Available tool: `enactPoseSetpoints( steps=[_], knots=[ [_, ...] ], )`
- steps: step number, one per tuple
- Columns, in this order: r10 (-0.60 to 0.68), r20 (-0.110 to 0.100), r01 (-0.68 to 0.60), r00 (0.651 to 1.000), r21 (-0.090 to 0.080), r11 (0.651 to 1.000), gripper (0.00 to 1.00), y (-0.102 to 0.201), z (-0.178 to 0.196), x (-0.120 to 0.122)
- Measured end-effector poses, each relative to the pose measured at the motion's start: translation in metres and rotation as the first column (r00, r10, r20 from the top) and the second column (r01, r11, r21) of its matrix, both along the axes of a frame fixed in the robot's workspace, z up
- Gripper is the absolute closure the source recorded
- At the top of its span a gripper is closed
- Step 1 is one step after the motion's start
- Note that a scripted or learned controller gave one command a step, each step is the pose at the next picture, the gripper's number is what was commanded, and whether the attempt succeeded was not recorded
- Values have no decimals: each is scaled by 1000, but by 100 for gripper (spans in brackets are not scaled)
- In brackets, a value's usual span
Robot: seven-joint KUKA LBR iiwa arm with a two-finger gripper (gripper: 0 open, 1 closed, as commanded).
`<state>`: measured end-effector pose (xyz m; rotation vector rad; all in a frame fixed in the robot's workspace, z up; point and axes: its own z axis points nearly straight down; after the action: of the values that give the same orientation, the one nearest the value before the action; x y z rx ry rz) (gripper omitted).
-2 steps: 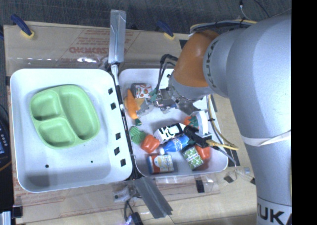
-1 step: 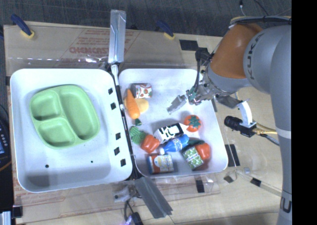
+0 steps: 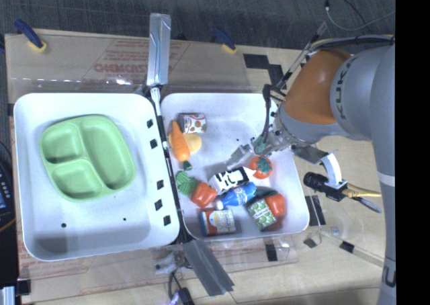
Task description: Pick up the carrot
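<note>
The carrot is an orange cone lying in the right bin close to its left wall, with a yellow piece touching its right side. My gripper hangs over the middle of the same bin, about a hand's width to the right of the carrot and apart from it. It is open, with nothing between its fingers. A red strawberry-like toy lies just below and to the right of the gripper.
The right bin also holds a small can, a red-orange vegetable with a green top, a black-and-white pack, a blue bottle, a green can and another can. The left bin holds a green divided tray.
</note>
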<state>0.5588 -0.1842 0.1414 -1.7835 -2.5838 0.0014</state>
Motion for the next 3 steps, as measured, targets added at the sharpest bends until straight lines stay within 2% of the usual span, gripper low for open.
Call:
enactPoseSetpoints(
  steps=[1,2,3],
  knots=[
    [126,18,-126,992,-7,992,0,15,-18,-13],
    [221,4,-221,975,-2,975,0,32,86,11],
    [501,-1,-501,865,2,865,0,103,50,39]
  ],
)
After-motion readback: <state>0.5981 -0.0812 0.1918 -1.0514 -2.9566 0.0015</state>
